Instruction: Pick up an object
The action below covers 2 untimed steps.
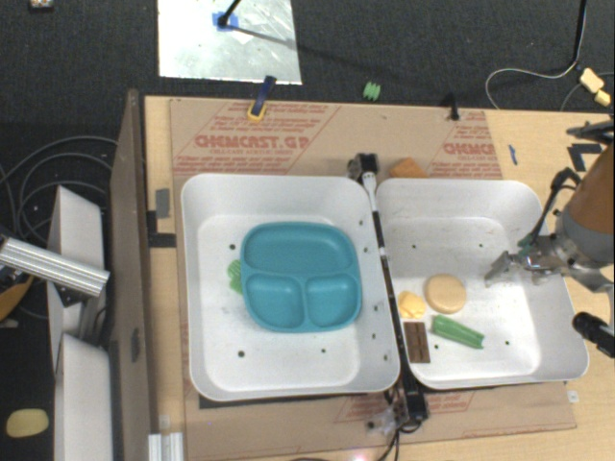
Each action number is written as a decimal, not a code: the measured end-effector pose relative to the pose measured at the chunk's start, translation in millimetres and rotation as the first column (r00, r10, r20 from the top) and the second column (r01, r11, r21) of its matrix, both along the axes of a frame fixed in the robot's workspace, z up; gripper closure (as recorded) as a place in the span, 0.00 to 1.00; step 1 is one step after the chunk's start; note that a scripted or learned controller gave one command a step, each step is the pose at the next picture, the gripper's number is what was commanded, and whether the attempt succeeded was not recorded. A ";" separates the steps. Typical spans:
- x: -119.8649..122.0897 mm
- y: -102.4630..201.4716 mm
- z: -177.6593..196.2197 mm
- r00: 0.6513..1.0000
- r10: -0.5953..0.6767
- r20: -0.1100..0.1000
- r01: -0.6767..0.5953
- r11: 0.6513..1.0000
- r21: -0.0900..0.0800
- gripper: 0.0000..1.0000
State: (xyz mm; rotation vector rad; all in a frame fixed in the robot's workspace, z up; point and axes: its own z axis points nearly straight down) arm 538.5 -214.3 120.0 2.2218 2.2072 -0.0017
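The right bin [480,214] holds a round tan disc [446,293], a small yellow piece [411,305], a brown bar [416,342] and a green pod-shaped piece [457,332], all close together at its front left. My gripper [507,264] hangs over the right side of that bin, to the right of the disc and a little behind it. It is apart from the disc, and nothing shows in its grasp. In the left bin [207,257] a blue divided plate [300,275] lies over most of a green piece [234,275] at its left edge.
The grey arm [588,229] comes in over the right bin's right wall. An orange object [408,169] lies on the cardboard behind the bins. A black clip [365,168] and rail sit between the bins. Cables and metal parts lie left of the bench.
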 end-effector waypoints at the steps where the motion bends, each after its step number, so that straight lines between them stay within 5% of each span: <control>1: 85.5 33.3 65.4 1.000 0.017 0.007 -0.017 1.000 0.004 0.00; 2: 37.1 60.1 35.4 1.000 0.008 -0.009 -0.008 1.000 0.010 0.00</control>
